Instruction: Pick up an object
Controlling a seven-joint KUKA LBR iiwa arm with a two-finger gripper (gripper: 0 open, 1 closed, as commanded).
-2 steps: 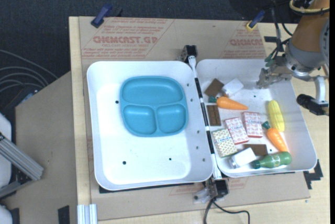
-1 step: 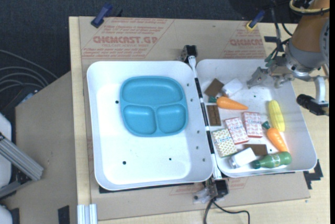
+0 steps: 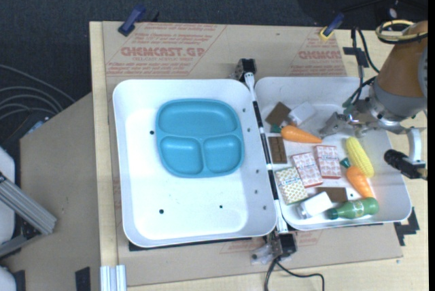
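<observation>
The right bin [image 3: 296, 86] holds a jumble of small items. An orange carrot [image 3: 301, 135] lies near its middle, a yellow corn cob [image 3: 359, 156] and a second carrot [image 3: 358, 181] to the right, and a green bottle [image 3: 353, 209] along the front wall. Three patterned packets [image 3: 307, 168] sit in the centre, with a white block [image 3: 316, 204] in front of them. My gripper [image 3: 343, 122] hangs low over the bin's back right part, just right of the first carrot and above the corn. Nothing shows in its grasp.
The left bin [image 3: 136, 147] carries a blue divided plate [image 3: 199, 137]. A brown block [image 3: 277, 114] and a brown bar [image 3: 274, 149] lie by the wall shared between the bins. Clamps [image 3: 246, 68] stand at the bins' seam.
</observation>
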